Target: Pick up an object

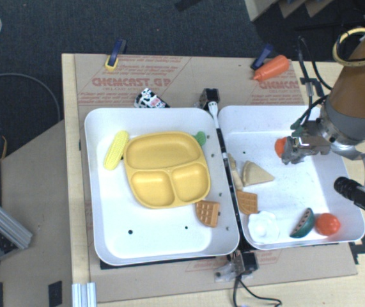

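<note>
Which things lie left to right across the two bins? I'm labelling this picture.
Corn cob → yellow divided plate → waffle piece → second waffle piece → white lump → watermelon slice → tomato.

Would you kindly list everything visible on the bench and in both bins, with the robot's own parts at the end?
White bins: 2, white, side by side on the bench.
Divided plate: 1, yellow, left bin.
Corn cob: 1, yellow, left bin, beside the plate.
Waffle pieces: 2, tan, one in each bin near the divide.
Wedge: 1, beige, right bin.
Watermelon slice: 1, green and red, right bin.
Tomato: 1, red, right bin.
Carrot: 1, orange, on the bench behind the bins.
Arm: 1, grey and orange, over the right bin.
Gripper: 1, next to something orange.
</note>
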### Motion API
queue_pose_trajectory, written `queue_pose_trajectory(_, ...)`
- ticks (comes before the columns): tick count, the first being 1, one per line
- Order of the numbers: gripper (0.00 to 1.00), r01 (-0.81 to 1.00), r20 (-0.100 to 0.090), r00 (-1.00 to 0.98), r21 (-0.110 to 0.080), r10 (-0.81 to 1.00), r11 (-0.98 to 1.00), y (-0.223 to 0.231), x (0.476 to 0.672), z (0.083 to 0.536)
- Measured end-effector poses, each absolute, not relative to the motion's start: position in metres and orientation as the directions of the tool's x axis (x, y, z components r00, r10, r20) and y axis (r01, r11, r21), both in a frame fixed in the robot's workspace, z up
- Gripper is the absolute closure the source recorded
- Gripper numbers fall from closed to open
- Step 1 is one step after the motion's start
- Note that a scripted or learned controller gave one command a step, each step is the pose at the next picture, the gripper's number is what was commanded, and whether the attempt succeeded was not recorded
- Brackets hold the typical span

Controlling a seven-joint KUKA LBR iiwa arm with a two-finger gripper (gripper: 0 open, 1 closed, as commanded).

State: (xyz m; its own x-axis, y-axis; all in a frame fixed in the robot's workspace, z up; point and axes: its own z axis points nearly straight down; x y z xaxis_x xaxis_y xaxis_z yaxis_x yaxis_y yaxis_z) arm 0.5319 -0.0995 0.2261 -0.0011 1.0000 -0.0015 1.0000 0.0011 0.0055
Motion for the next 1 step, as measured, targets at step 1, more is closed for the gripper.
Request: queue_pose_trajectory(1, 1.00, 1.000, 0.003, -0.006, -0.002, 1.000, 0.006, -0.0446, 0.5117, 0.2341)
